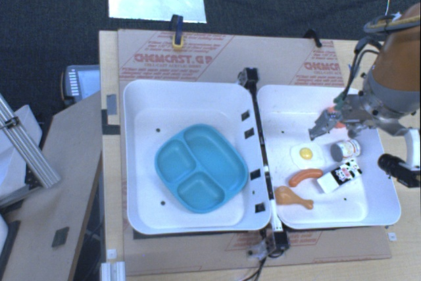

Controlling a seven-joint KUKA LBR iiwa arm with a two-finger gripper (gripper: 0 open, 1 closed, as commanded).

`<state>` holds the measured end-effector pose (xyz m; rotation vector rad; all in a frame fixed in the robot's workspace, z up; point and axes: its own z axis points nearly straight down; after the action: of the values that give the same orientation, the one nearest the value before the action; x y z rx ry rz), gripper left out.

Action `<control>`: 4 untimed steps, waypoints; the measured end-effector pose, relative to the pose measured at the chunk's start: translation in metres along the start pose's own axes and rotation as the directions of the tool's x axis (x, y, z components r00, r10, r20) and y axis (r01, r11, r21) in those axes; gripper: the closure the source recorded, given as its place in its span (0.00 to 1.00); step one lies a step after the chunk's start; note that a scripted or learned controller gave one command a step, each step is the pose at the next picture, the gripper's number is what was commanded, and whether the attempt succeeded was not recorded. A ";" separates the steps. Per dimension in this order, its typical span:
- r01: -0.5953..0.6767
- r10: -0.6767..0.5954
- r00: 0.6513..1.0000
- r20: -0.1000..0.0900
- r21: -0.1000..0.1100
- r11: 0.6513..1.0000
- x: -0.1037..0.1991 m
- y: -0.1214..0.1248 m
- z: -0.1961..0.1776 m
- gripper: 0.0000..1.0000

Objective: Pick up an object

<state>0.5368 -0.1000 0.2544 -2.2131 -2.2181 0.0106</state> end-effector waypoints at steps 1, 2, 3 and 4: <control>0.001 -0.001 1.000 0.001 -0.007 1.000 0.000 0.001 -0.003 0.00; 0.000 0.000 1.000 -0.001 -0.001 1.000 0.011 0.002 0.056 0.00; -0.001 0.001 1.000 0.000 -0.002 1.000 0.006 0.007 0.103 0.00; -0.001 0.001 1.000 -0.001 -0.001 1.000 0.013 0.011 0.153 0.00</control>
<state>0.5466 -0.0863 0.1015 -2.2147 -2.2164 0.0077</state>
